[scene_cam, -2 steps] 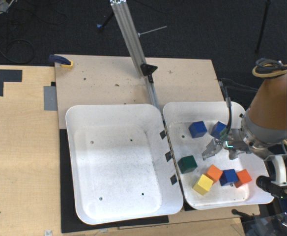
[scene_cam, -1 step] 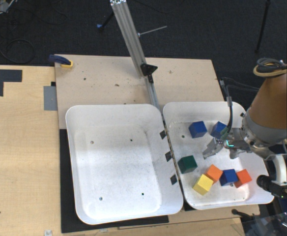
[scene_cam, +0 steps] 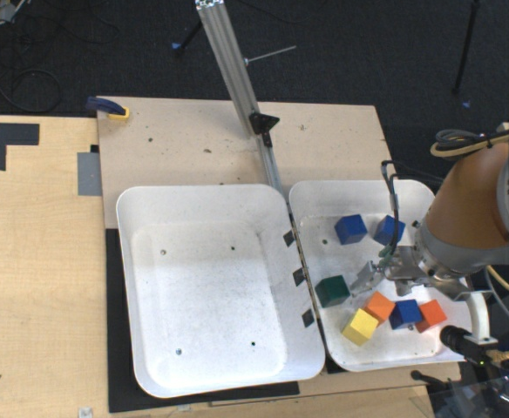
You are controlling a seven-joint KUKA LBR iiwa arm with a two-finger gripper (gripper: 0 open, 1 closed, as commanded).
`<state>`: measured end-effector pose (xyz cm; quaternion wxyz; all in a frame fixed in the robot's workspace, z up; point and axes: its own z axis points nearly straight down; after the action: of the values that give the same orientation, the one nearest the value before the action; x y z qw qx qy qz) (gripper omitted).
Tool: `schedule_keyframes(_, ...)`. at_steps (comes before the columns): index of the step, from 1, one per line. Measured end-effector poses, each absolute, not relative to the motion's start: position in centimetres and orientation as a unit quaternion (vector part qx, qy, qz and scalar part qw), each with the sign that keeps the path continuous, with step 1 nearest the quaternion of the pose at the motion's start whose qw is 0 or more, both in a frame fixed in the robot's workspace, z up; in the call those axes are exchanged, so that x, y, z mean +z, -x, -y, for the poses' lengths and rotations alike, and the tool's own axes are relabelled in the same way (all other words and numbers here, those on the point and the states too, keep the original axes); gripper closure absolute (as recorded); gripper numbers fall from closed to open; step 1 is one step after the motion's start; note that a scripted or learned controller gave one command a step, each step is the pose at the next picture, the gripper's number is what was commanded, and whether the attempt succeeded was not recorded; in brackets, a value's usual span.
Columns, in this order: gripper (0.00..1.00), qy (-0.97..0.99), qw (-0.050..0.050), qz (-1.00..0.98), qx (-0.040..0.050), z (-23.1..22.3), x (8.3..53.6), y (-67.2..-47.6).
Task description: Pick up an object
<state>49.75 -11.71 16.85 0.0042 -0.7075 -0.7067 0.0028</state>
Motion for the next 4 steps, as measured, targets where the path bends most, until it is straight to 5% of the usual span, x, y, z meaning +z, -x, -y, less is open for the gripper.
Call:
schedule_keyframes(2,0.00,0.708,0.001,0.707,0.0000,12.6,9.2,-49.6)
schedule_keyframes(3,1.00,0.710,0.002,0.704,-0.0003,12.8,10.2,-49.6)
schedule_keyframes(4,1.00,0.707,-0.001,0.707,-0.0010,12.6,16.5,-49.9)
